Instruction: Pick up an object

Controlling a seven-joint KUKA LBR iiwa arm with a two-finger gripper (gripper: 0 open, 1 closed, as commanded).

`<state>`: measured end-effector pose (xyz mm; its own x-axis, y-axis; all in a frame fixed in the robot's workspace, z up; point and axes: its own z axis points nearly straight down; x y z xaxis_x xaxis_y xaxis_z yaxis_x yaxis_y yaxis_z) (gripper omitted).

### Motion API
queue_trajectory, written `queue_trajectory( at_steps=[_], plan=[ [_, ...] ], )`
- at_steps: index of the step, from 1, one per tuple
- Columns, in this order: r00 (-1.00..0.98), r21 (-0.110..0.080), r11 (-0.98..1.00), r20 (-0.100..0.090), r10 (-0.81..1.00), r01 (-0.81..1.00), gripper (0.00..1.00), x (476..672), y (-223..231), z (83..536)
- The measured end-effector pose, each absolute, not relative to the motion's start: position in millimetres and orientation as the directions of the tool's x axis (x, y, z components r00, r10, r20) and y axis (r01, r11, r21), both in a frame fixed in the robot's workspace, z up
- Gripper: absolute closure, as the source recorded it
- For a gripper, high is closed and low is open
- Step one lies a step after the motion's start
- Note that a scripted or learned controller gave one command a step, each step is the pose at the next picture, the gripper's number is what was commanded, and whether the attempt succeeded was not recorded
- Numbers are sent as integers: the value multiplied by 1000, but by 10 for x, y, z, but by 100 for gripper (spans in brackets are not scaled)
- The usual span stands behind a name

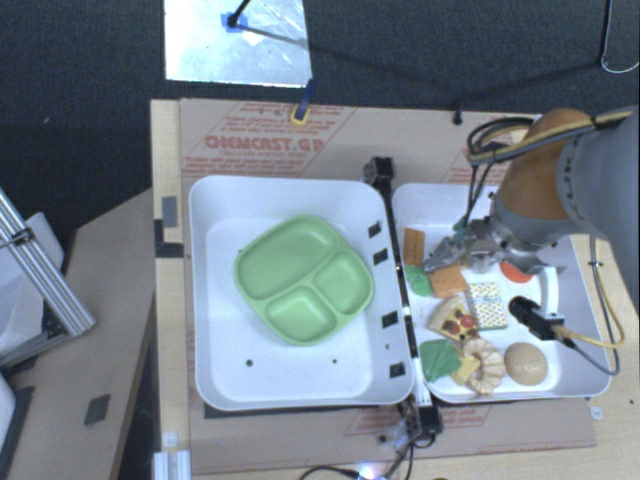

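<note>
My gripper [447,260] hangs low over the left part of the right bin [578,373], reaching in from the right. Just under its tip lies an orange-brown toast slice [451,282]. An orange block [413,243] lies to the gripper's upper left and a green leafy piece [418,282] to its lower left. Nothing shows as lifted. Below the toast lie a checkered cracker [487,305] and a pizza slice [455,320].
A green divided plate [304,278] lies in the left bin [215,368]. The right bin's front holds a green leaf [435,358], a shrimp-like piece [488,364] and a tan roll [525,363]. A red piece [519,272] sits under the wrist.
</note>
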<state>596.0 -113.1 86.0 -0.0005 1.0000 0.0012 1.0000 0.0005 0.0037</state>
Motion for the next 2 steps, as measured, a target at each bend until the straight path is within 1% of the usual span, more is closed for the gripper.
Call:
queue_trajectory(
  at_steps=[1, 2],
  plan=[
    [-1, 15, 1, -1, 1000, 1000, 100, 5994, -1137, 1013],
    [-4, 6, 4, -1, 1000, 1000, 100, 6012, -1160, 1453]
  ],
)
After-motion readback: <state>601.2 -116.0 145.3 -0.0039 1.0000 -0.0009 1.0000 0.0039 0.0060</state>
